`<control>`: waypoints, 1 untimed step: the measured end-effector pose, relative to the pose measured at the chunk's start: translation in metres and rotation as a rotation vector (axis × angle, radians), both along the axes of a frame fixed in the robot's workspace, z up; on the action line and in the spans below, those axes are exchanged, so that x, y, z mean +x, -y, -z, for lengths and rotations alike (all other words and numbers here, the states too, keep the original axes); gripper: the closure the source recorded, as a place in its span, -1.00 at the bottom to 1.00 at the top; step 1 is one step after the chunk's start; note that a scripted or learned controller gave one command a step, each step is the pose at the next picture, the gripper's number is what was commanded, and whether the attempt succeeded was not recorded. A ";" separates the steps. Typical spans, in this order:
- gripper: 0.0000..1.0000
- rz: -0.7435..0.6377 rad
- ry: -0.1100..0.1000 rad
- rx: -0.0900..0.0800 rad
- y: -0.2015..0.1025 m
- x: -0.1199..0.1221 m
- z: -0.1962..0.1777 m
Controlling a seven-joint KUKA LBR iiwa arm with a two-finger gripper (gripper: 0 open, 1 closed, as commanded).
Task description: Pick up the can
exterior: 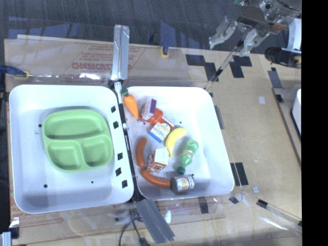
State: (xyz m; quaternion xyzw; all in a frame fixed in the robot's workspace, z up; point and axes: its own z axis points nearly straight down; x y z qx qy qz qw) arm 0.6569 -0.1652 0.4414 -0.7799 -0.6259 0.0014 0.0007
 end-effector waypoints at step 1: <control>-1.00 -0.213 -0.001 0.002 -0.053 -0.061 0.023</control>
